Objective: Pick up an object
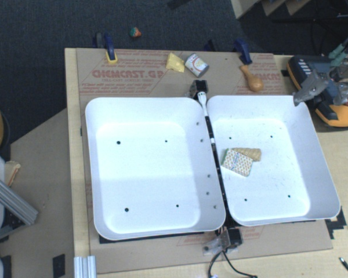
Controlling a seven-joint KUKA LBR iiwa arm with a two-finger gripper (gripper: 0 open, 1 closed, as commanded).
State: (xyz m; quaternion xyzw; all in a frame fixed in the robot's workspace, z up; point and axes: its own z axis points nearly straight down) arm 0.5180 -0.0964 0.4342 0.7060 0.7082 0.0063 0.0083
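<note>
Packet (pixel 238 163) flat in rt bin (pixel 313 155), near divider, atop tan piece (pixel 252 153).

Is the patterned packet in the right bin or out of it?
In. The packet lies flat on the right bin's floor, near its left wall.

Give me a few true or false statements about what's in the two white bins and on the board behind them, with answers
1. A patterned packet lies in the right bin. True.
2. The packet sits in the left bin. False: it lies in the right one.
3. A yellow piece lies on the board behind the bins. True.
4. The packet touches the right bin's far-right wall. False: it lies near the divider.
</note>
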